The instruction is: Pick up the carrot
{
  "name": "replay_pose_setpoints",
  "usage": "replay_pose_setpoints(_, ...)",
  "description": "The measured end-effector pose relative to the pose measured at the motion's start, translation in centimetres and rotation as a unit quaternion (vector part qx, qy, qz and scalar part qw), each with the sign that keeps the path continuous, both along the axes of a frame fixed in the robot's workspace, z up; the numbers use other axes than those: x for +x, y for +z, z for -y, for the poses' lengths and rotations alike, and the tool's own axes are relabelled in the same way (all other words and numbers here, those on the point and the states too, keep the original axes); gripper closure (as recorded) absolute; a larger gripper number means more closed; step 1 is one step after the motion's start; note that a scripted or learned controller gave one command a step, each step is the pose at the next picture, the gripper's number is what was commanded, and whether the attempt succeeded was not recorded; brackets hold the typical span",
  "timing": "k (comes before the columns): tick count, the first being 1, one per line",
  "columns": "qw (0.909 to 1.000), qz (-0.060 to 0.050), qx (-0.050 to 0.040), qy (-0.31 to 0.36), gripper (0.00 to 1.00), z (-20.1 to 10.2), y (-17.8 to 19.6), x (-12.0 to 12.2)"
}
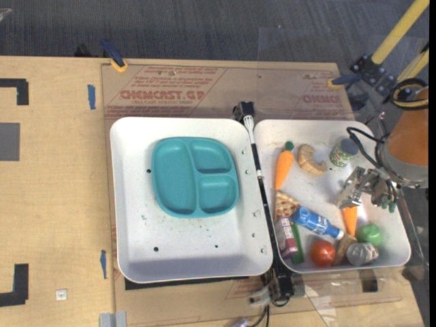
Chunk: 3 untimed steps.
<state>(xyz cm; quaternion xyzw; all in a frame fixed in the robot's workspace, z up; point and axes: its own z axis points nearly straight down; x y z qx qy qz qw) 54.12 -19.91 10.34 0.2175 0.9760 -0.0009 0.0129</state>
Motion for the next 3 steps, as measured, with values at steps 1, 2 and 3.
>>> replay_pose_setpoints(1,1.0000,-0.001,0.0004,0.000,0.00,0.0,-0.1,-0.1)
replay_pose_setpoints(2,1.0000,0.003,-0.0012,0.000,1.00,0.0,1.1,0.2)
replay_pose_setpoints(3,1.0000,0.003,-0.0010,0.001,0.00,0.0,1.0,0.2)
